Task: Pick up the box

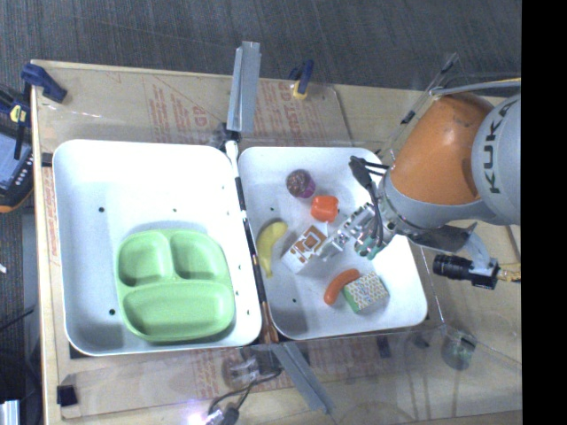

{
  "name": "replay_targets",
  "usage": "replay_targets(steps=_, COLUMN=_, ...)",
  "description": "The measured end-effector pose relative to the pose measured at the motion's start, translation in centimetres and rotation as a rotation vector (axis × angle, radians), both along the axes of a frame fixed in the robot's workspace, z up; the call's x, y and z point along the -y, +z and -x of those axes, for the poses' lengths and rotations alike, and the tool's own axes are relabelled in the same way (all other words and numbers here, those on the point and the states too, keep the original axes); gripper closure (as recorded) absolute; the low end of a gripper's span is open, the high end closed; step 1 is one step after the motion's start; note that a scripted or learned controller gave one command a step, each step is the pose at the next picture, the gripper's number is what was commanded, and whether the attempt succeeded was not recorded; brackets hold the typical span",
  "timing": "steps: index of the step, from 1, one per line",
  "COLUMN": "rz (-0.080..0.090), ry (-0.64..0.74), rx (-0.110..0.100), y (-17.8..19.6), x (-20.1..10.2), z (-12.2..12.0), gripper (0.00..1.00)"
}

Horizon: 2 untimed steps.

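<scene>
A: Right bin (403, 312), centre of frame: the box (306, 245), white card with brown print, lies tilted between the banana (269, 243) and the claw (347, 235). The claw sits at its right end; whether it is released or clenched, I cannot tell.

B: Handling?

A: Judged light and fairly stiff, though thin card may dent. Its smooth printed faces could slip, so take it across the short width, near the middle.

B: Count?

A: One box, one banana, one orange cup (324, 207), one purple ball (300, 182), one orange sausage (341, 285), one speckled block (366, 292). Left bin (80, 175): one green tray (175, 286). Two bins on the desk (159, 104).
</scene>
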State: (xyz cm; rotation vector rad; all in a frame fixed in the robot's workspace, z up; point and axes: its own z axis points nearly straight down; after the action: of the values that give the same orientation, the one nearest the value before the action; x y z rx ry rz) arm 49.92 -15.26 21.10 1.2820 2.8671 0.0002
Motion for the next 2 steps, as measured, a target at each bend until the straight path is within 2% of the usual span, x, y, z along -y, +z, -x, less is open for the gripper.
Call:
replay_targets(steps=1, rz=0.0, ry=0.055, rx=-0.001, y=4.8, x=2.7, z=-2.1, gripper=1.0)
replay_targets(steps=2, rz=0.001, ry=0.481, rx=-0.001, y=1.8, x=5.3, z=0.9, gripper=1.0)
